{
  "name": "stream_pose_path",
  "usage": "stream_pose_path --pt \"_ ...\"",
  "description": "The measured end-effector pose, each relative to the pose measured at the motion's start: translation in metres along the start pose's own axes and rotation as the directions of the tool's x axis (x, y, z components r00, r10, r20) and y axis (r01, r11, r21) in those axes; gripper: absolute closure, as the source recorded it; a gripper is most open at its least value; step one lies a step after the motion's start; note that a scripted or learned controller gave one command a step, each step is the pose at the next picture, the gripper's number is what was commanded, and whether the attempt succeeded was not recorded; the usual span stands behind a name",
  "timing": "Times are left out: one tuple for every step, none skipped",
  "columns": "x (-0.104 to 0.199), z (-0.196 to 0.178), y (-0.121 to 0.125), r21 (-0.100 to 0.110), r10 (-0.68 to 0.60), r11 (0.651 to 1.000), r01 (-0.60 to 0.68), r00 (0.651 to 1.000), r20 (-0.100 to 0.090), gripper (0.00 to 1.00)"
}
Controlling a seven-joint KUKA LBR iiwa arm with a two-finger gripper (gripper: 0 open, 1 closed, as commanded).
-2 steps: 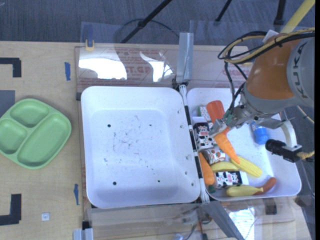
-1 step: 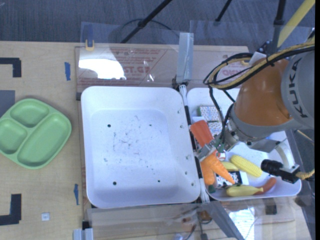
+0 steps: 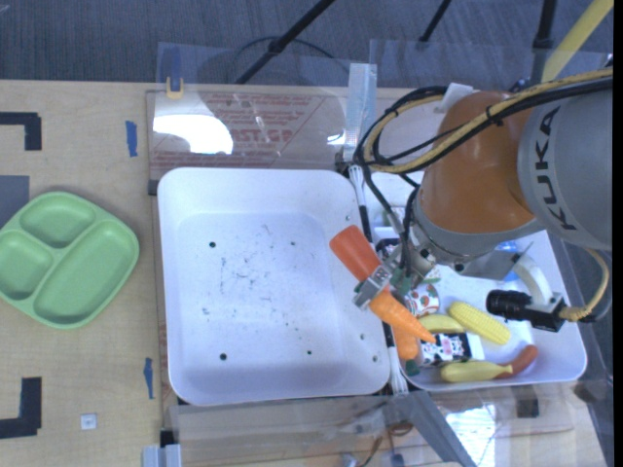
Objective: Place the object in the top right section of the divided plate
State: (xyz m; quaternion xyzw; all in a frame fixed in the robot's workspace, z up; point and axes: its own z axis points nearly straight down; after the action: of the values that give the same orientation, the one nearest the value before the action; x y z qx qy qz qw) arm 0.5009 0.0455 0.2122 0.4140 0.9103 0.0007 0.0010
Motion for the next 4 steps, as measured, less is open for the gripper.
stream_pose_path --pt "-0.001 -0.010 0.001 -0.002 0.001 1.000 -0.001 1.000 0.001 1.00" --pt "-0.023 0.027 -0.023 0.002 -0.091 0.996 0.091 0.996 -0.002 1.00" --pt "-0.070 0.027 0.040 -0.002 -0.554 0.832 0.554 0.832 0.003 1.00" --pt "0.015 0.027 0.034 -0.001 -0.720 0.694 0.720 0.694 -0.001 1.00"
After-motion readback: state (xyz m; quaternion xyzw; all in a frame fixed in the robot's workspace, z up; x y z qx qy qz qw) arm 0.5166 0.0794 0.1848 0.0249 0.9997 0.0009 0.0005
